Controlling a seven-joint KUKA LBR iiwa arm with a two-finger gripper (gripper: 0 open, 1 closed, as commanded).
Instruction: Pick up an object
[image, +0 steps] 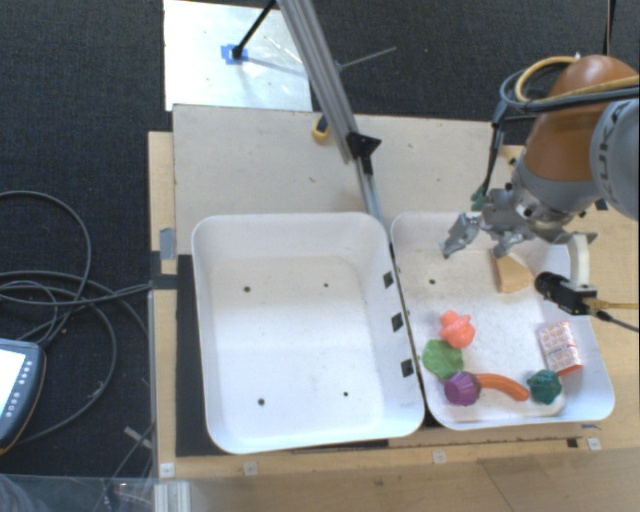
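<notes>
We see the grey KUKA arm (610, 150) with its orange band (565, 135) reaching in from the right, wrist bent downward. Its two-finger metal gripper (462, 237) hangs low and points left, the grey fingers (456, 241) slightly spread, nothing between them.

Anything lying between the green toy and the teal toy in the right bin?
Yes: in the camera view, a purple toy and orange carrot-shaped toy lie between green toy and teal toy.

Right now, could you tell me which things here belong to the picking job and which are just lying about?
For the job: gripper; right bin with tan block, orange toy, green toy, purple toy, carrot, teal toy, pink block.
Lying about: left bin, cables, tripod.
</notes>
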